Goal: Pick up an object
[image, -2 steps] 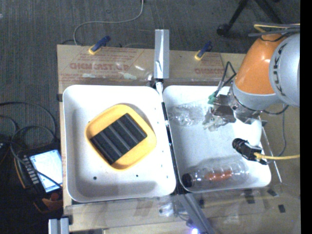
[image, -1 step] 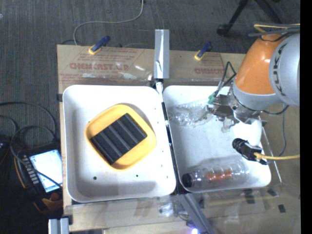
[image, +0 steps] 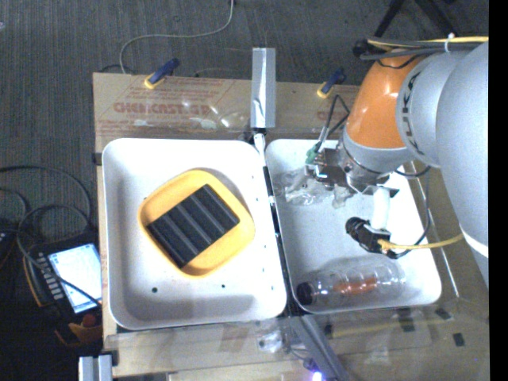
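The gripper [image: 321, 165] is hovering over the upper left of the right bin [image: 429, 288]; whether it is wide or narrow, I cannot tell. One clear plastic bottle [image: 353, 284] is lying below it, at that bin's lower edge, long axis running left-right. One yellow tray [image: 198, 222] is sitting in the left bin [image: 131, 292].

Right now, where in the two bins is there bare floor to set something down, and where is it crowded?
Left white bin: a yellow tray with a black ribbed insert fills its middle; bare strips run along the near edge and the left wall. Right white bin: bare floor lies between the arm's gripper and the clear plastic bottle along the near wall. Its far end is crowded by the arm and crumpled clear plastic.
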Available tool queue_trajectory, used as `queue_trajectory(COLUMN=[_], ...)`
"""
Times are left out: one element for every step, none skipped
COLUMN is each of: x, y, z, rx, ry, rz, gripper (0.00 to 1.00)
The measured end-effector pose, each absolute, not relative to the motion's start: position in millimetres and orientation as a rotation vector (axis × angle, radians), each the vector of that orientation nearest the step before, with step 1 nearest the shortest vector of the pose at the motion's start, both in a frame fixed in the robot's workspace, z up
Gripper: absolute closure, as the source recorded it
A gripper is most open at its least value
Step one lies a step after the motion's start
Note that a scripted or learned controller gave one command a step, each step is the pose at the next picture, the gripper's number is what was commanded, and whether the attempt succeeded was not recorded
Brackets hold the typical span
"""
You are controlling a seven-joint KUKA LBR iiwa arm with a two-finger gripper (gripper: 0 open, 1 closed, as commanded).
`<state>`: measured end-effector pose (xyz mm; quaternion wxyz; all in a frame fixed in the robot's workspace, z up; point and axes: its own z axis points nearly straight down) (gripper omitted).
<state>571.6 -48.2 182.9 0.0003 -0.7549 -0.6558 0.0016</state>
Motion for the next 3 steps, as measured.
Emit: queue_trajectory(x=[569.0, 566.8, 584.1], y=[-138, -53, -60], z=[197, 294, 230], rx=[-2.259, -2.349, -2.394], ry=[-2.184, -2.087, -2.034], rz=[0.005, 0.002, 0.007], gripper=[0.0, 0.0, 0.0])
